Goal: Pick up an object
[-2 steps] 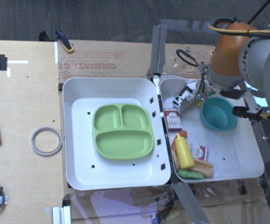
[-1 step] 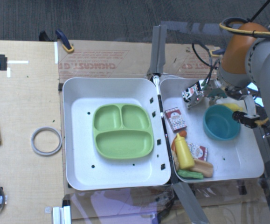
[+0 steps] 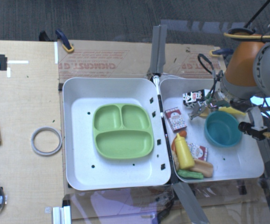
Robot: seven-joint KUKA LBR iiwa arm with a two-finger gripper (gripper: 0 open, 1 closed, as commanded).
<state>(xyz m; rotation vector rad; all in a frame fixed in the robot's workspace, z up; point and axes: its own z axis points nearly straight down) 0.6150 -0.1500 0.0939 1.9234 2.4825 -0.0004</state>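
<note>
Objects crowd the right bin (image 3: 246, 169): a blue bowl (image 3: 223, 129), a yellow bottle (image 3: 183, 152), a red packet (image 3: 176, 119). Gripper (image 3: 201, 109) hangs at the bin's far side, apparently beside the bowl; whether it grasps anything, I cannot tell.

Even, fairly bright light falls from overhead on my bench, and the two white bins (image 3: 74, 125) look almost washed out, with soft shadows along their inner walls and under the green plate (image 3: 123, 130). A pale sheen lies on the clear plastic sheet (image 3: 121, 202) at the bench's near edge. My arm (image 3: 253, 69) looks soft and slightly blurred, and the floor (image 3: 125, 8) beyond the far edge is dim.
</note>
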